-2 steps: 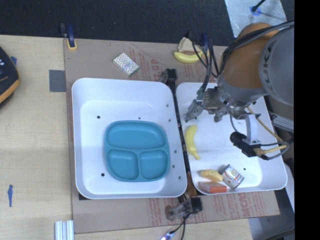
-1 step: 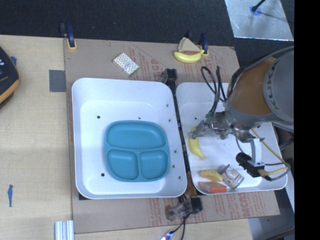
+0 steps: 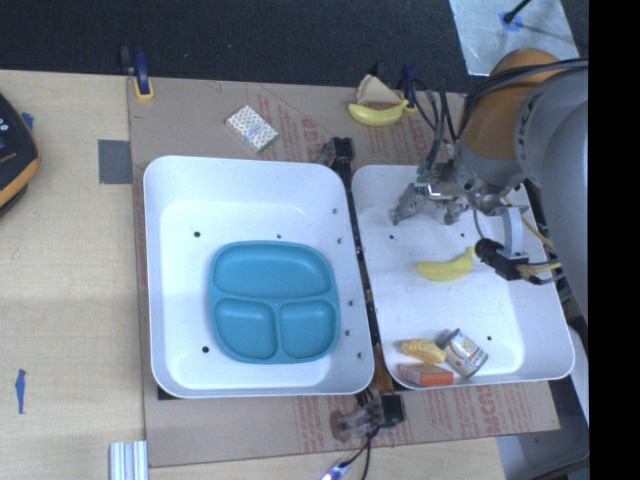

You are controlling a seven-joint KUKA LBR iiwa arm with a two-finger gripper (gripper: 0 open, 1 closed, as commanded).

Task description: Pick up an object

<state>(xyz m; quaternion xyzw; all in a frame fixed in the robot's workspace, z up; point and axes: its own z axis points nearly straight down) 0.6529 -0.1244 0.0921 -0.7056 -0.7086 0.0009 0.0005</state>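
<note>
My gripper (image 3: 428, 208) hovers over the back part of the right bin (image 3: 540, 328), its two fingers spread apart with nothing between them, so it is open. A yellow banana (image 3: 445, 266) lies on the bin floor a little in front of and to the right of the gripper, apart from it. At the bin's front edge sit a small yellow piece (image 3: 422, 349), a silver can (image 3: 464, 353) and a red-orange piece (image 3: 431, 376). The grey arm with its orange band (image 3: 500, 108) comes in from the right.
The left bin (image 3: 170, 198) holds a blue divided plate (image 3: 273, 300). Behind the bins lie another banana-like toy (image 3: 378, 112) and a patterned packet (image 3: 251, 127). A black and yellow device (image 3: 12, 153) sits at the far left. Cables (image 3: 520, 258) trail beside the gripper.
</note>
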